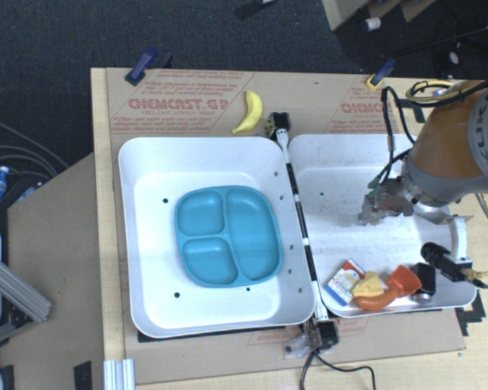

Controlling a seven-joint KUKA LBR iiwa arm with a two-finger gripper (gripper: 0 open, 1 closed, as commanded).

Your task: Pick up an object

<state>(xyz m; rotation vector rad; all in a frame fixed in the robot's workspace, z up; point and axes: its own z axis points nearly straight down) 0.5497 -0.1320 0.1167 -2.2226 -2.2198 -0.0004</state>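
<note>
Pincer (376, 214) hangs over bare bin (333, 187) floor, grip state unclear; toys (374, 287) lie nearer the camera, so shift there before descending.

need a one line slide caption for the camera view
Gripper low over the right bin; toys clustered at its near edge; blue divided plate in the left bin.
</note>
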